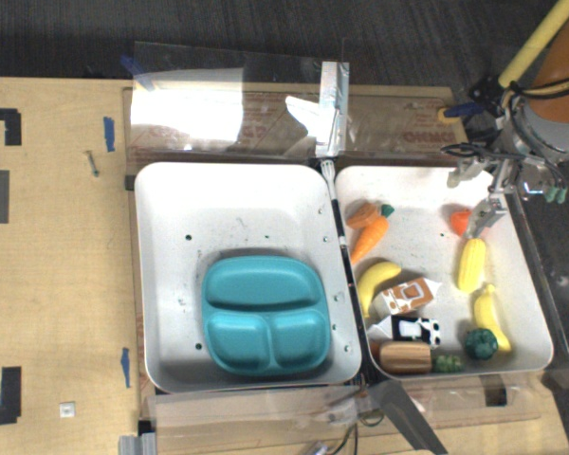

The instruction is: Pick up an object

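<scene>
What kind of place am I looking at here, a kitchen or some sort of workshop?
Most likely a robot test bench in a lab, not a kitchen. Two white bins sit side by side, one with a teal divided tray, the other with toy food such as a carrot, under the arm's end effector.

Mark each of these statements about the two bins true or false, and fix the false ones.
1. The teal tray lies in the left bin. True.
2. The carrot lies in the left bin. False: it lies in the right bin, near the divider.
3. The gripper is over the right bin's upper right part. True.
4. The broccoli sits on the teal tray. False: it sits near the right bin's lower right corner.
</scene>
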